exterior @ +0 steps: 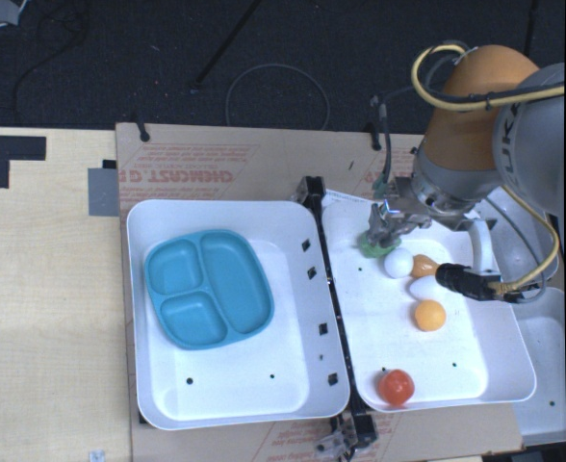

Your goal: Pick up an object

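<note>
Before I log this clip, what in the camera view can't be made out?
- Gripper: too small and dark against the green object to read its state.
- Small green object in the right white bin: mostly covered by the gripper, so its shape is unclear.
- Small orange piece beside the white ball: partly hidden by the ball and a black cable.

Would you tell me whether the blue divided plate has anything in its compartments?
Empty: all three compartments of the blue divided plate, lying flat in the left bin, show bare blue.
</note>
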Motion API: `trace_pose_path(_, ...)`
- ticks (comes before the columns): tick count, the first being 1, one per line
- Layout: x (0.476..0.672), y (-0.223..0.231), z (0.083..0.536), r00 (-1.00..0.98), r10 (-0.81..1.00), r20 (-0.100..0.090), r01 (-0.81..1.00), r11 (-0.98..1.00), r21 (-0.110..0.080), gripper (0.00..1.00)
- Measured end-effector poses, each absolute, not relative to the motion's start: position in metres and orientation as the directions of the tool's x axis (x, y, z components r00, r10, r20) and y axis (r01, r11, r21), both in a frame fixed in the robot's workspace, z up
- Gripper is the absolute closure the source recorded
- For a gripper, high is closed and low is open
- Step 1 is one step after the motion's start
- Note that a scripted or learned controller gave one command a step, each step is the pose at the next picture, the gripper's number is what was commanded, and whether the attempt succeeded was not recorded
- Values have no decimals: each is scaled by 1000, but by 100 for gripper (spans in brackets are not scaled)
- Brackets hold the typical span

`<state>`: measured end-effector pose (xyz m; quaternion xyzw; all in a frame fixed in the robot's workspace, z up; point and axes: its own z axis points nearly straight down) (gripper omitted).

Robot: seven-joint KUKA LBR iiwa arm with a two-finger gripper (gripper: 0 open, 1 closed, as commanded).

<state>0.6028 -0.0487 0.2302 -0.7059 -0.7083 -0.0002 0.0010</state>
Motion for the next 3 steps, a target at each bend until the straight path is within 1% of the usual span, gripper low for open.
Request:
trace_pose_path(2,616,50,210,-4,1000,2,1000,4,-3,100)
trace_pose_path(3,632,101,211,-4,1000,2,1000,4,-2,100)
